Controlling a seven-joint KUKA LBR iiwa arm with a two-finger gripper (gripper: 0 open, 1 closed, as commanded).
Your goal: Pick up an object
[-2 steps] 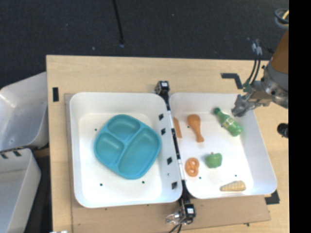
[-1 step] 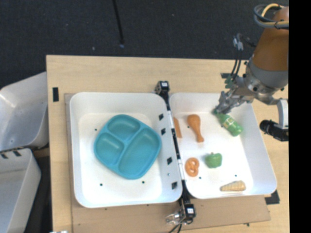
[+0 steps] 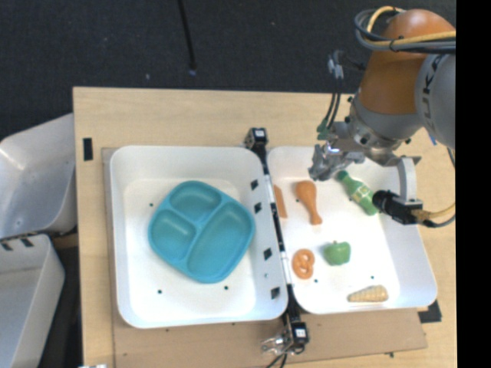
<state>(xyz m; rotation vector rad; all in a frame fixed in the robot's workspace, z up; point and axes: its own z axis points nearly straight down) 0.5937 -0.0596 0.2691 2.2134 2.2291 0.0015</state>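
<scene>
The right bin (image 3: 420, 271) holds several toys. An orange drumstick (image 3: 310, 199) lies near its upper middle, and a green bottle (image 3: 357, 191) lies to the right of it. A green pepper (image 3: 337, 252) and an orange pretzel (image 3: 302, 263) sit lower down. A tan cone (image 3: 367, 294) rests near the front edge. A thin orange strip (image 3: 279, 201) lies by the divider. My gripper (image 3: 325, 164) hangs over the bin's upper part, just above the drumstick and left of the bottle. I see nothing held in it.
The left bin (image 3: 126, 282) bears a blue divided plate (image 3: 201, 230). Black clips run along the seam between the bins (image 3: 267, 228). The arm's grey and orange body (image 3: 391, 83) looms over the right bin's far right corner, with a black cable (image 3: 403, 208) beside the bottle.
</scene>
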